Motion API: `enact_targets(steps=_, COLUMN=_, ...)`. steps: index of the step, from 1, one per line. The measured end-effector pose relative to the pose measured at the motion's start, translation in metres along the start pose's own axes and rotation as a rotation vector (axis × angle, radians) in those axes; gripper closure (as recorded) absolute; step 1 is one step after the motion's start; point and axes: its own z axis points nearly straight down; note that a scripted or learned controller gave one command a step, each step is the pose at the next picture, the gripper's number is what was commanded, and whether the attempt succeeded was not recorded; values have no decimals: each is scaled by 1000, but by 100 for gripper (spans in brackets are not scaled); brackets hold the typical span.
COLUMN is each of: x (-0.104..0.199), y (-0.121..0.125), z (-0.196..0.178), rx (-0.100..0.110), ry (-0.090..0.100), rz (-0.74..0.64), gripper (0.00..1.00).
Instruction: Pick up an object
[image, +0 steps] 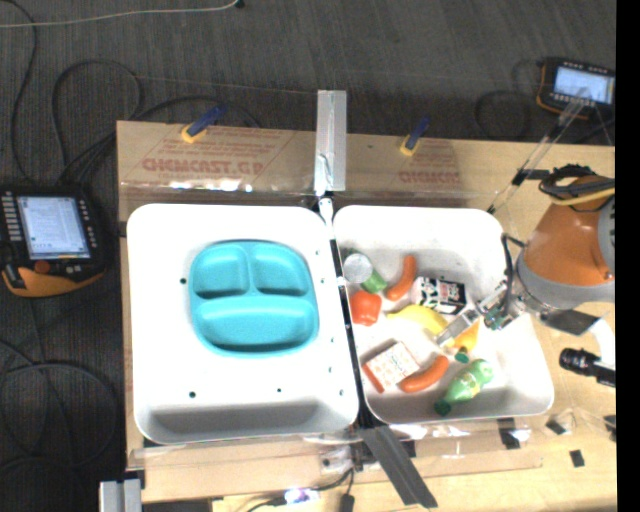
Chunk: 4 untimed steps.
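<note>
The right white bin (520, 345) holds several small items. Among them are a yellow banana (418, 317), a black-and-white carton (441, 291), a red tomato with a green top (365, 306), an orange hot dog (403, 277) and a silvery ball (357, 267). Nearer the front lie a small box (389, 364), an orange sausage (426, 373) and a green bottle (466, 384). My gripper (456, 333) reaches down into this bin from the right, its tip just right of the banana and above a small yellow-orange piece (466, 349). Its tip is too small and blurred to show a grasp.
The left white bin (160, 380) carries a light blue divided plate (254, 297). The ridge where the two bins meet (341, 320) runs down the middle. My orange-banded arm (565, 262) hangs over the right bin's right wall. Cables and handheld screens lie around the bench.
</note>
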Motion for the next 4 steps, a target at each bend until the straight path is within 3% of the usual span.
enact_targets(steps=1, x=-2, y=3, z=-12, rx=-10, ry=-8, rz=1, gripper=100)
enact_targets(steps=2, x=-1, y=2, z=-10, rx=-6, ry=-3, rz=0, gripper=0)
enact_targets(steps=3, x=0, y=4, z=-19, rx=-8, ry=-2, rz=-1, gripper=100)
enact_targets(steps=4, x=81, y=96, z=-88, rx=16, ry=27, rz=-117, gripper=100)
